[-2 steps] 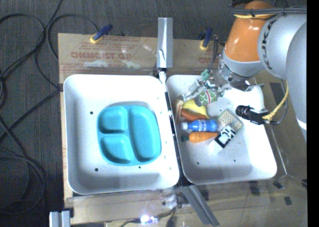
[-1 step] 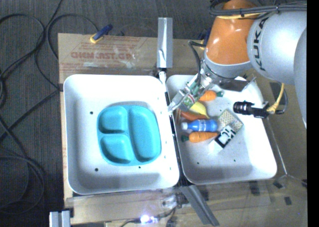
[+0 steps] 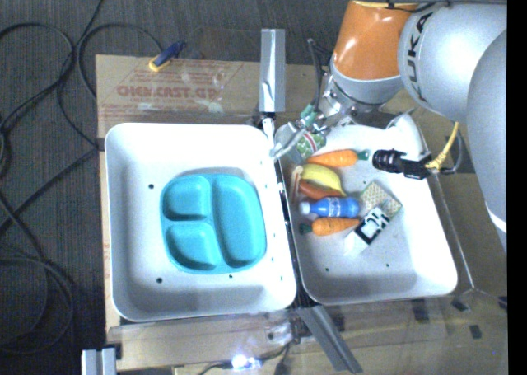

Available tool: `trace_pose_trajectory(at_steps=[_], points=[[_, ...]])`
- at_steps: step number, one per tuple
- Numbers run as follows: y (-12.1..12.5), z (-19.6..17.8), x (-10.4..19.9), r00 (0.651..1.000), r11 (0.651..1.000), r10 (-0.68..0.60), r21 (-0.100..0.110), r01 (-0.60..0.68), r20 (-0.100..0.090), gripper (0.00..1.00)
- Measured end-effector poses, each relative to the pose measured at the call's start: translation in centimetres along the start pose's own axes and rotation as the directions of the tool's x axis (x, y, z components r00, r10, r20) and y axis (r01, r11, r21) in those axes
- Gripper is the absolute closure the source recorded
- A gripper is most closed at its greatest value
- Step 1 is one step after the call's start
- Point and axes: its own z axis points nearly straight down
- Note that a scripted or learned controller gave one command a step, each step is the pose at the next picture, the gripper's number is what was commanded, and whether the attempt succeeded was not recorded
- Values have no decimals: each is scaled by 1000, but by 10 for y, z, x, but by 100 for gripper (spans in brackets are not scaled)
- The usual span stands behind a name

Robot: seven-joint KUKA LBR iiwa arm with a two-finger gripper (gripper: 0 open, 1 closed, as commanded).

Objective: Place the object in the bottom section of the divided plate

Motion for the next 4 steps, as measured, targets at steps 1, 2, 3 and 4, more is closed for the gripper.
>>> trace_pose_trajectory(at_steps=[1,2,3,4], points=[[-15,53,66,997,997,79,3,-79,-1,100],[-15,53,66,997,997,80,2,-80,-1,0],[-47,-23,128,990,990,-142,1,142,1,0],[-70,47,187,984,984,-180,3,180,-1,0]])
